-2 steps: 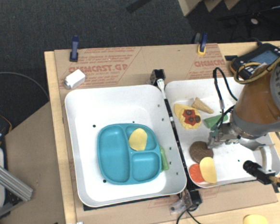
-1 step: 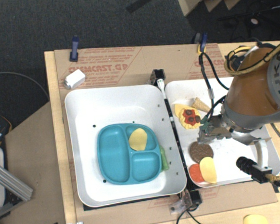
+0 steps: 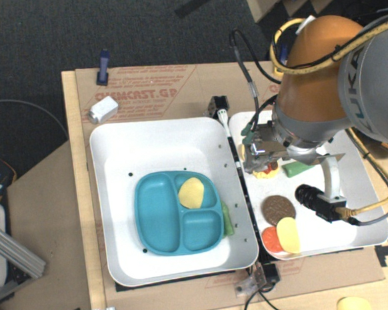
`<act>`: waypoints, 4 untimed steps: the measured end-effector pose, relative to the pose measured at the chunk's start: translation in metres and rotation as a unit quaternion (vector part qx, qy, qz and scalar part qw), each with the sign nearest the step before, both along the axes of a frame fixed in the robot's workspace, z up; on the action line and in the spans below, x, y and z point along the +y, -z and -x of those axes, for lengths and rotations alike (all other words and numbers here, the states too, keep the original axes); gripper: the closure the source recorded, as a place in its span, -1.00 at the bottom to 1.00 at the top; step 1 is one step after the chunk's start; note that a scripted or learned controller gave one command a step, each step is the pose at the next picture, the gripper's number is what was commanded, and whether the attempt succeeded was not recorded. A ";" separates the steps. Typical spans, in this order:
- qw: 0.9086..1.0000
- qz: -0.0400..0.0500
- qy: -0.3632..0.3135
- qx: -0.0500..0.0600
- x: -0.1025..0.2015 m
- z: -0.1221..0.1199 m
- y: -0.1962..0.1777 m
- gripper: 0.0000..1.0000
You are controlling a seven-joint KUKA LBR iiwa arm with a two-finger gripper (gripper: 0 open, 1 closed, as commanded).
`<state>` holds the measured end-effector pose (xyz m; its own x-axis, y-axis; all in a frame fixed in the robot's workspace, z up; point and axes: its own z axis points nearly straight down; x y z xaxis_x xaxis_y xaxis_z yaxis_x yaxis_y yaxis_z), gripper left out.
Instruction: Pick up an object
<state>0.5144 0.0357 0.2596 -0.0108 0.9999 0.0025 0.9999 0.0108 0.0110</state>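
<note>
The hand [image 3: 261, 154] hangs low over the upper left corner of the right bin [image 3: 370, 227], by a small red and yellow toy [image 3: 269, 170], likely its pick. Whether it is apart or together, I cannot tell. A brown disc [image 3: 278, 208] and yellow piece [image 3: 288, 234] lie lower down, apart from it.

Grey arm [image 3: 375, 83] with a bulbous orange band [image 3: 319, 44], black and yellow cables, metallic wrist hardware.
</note>
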 end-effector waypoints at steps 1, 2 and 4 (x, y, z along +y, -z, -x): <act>1.000 -0.001 0.001 -0.001 0.066 -0.016 -0.097 1.00; 1.000 -0.002 0.003 -0.005 0.097 -0.012 -0.257 1.00; 1.000 0.003 0.011 0.012 0.011 0.037 -0.028 1.00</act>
<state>0.4778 0.0470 0.2877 0.0110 0.9999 -0.0044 0.9999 -0.0111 -0.0126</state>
